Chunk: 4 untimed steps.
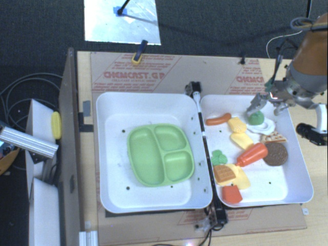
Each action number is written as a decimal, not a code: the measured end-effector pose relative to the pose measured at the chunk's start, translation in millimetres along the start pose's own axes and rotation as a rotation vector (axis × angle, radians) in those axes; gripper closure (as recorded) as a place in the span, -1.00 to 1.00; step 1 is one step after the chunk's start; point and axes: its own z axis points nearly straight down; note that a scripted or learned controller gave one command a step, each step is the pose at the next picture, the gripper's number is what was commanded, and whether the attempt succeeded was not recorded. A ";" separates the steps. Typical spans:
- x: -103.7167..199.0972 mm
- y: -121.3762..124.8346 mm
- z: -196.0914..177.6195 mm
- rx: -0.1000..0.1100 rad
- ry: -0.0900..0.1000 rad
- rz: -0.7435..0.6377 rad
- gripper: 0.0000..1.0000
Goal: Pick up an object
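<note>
At the upper right of the frame the claw (262,106) is seen poised over the far end of the right bin (297,188), directly above a small green piece (255,119) that rests on a white piece (266,127). Two prongs appear spread to either side of the green piece, so the claw is judged to be released; nothing is seen gripped between them.

The step in hand is taken to be the approach to a pick. A short descent and a closing on the green piece would be called for next, with care that the white piece beneath is not caught as well.

The other toys are crowded in the same bin: a sausage (218,120) toward the divider, yellow blocks (239,131), a carrot (252,155), a brown disc (275,154), a cracker (224,173) and a red block (232,194). Little open room is left among them, while the far wall of the bin lies just beside the claw. In the left bin (115,137) a green tray (159,154) is set, with bare floor around it. The bench (169,73) beyond is flat cardboard.
</note>
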 end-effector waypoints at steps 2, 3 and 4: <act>10.5 -67.3 118.3 -0.003 -0.001 -0.001 -1.00; 21.6 -103.1 138.3 0.002 0.001 0.003 -1.00; 21.1 -99.6 126.0 -0.005 0.000 0.001 1.00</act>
